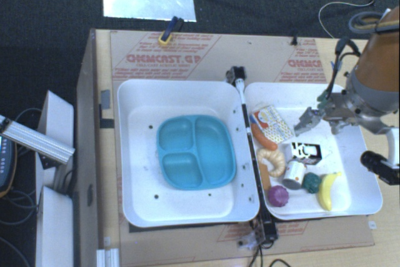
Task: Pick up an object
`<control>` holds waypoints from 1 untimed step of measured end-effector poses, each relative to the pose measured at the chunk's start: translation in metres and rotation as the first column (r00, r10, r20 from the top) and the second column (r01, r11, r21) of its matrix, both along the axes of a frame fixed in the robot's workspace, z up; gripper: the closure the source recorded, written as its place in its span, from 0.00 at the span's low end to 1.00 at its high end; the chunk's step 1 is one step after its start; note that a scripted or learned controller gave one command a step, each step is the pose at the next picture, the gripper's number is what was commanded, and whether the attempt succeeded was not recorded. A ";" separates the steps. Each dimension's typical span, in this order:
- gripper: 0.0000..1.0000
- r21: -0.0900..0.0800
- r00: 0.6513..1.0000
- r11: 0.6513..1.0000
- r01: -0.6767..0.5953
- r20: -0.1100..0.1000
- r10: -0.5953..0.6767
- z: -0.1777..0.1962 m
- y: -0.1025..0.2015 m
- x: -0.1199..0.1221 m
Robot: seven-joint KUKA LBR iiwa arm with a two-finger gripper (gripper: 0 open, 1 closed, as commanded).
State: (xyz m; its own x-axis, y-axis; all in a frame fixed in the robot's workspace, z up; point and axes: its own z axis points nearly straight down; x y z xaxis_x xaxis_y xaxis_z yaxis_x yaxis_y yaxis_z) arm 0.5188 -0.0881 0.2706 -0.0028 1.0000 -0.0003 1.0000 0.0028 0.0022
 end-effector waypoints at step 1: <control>0.00 -0.002 1.000 1.000 0.000 0.010 0.000 -0.155 -0.005 0.025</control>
State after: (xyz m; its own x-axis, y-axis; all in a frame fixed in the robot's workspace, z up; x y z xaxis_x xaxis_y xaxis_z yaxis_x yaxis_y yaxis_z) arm 0.5434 -0.0927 0.1160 -0.0026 1.0000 -0.0019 0.9999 0.0027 0.0122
